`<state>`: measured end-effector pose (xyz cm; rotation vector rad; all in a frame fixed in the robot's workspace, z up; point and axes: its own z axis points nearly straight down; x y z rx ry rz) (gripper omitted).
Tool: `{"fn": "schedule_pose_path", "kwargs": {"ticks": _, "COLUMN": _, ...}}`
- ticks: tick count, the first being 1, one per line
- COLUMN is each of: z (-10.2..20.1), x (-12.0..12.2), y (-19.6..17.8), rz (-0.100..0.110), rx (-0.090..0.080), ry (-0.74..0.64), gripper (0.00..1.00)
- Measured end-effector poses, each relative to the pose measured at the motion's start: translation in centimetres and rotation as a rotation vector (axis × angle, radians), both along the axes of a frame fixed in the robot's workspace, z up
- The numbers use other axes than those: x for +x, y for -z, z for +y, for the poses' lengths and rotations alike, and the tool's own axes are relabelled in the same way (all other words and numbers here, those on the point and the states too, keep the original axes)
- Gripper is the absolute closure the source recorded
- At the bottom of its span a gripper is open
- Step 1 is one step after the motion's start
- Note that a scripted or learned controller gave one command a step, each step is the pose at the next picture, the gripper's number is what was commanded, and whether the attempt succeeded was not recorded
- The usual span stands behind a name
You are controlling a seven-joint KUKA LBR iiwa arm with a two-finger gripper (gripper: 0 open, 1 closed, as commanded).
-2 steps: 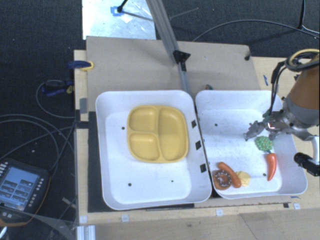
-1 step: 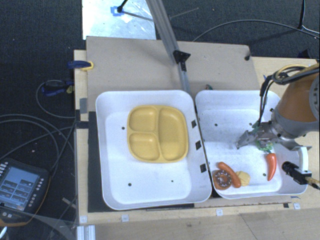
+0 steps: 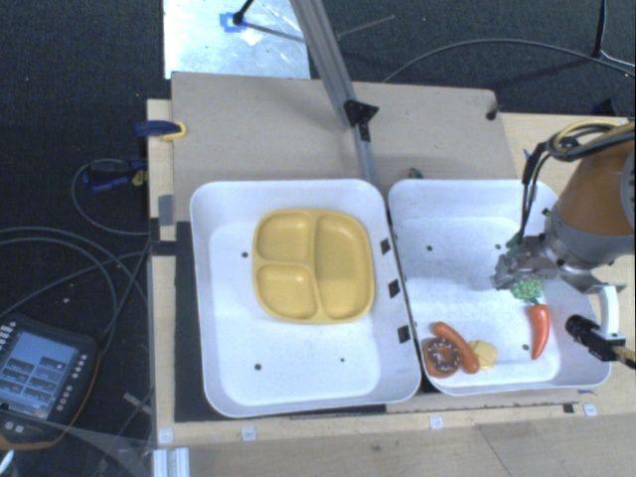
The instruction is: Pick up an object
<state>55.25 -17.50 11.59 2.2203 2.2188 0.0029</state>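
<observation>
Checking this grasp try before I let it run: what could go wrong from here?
1. The claw sits low over the green item, and the carrot lies just below; a close could nudge the carrot instead.
2. Both lie near the right bin edge, so a push may pin them against the wall.

Robot lab — bench [image 3: 258, 127], teach pendant [image 3: 40, 371], loose cables [image 3: 99, 256].

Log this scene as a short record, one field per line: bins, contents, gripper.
left bin: holds a yellow divided plate
right bin: holds a hot dog, a donut, a carrot, a small pale piece, a green leafy item
gripper: low in the right bin, directly over the green leafy item
grasp: cannot tell
</observation>
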Motion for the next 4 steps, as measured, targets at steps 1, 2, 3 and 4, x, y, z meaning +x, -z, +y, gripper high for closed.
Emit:
{"fn": "schedule_pose_path", "kwargs": {"ticks": 1, "z": 0.6, "x": -0.2, "y": -6.2, "rz": -0.004, "rx": -0.001, "ry": -0.006, "gripper": 1.0}}
{"fn": "schedule_pose_path", "kwargs": {"ticks": 2, "z": -0.1, "x": -0.2, "y": -12.5, "rz": -0.006, "rx": -0.003, "ry": -0.007, "gripper": 1.0}}
{"fn": "schedule_pose_path", "kwargs": {"ticks": 3, "z": -0.1, "x": -0.1, "y": -13.8, "rz": -0.001, "rx": -0.001, "ry": -0.007, "gripper": 1.0}}
{"fn": "schedule_pose_path", "kwargs": {"ticks": 4, "z": 5.9, "x": 0.9, "y": -13.5, "rz": 0.001, "rx": 0.002, "ry": -0.012, "gripper": 1.0}}
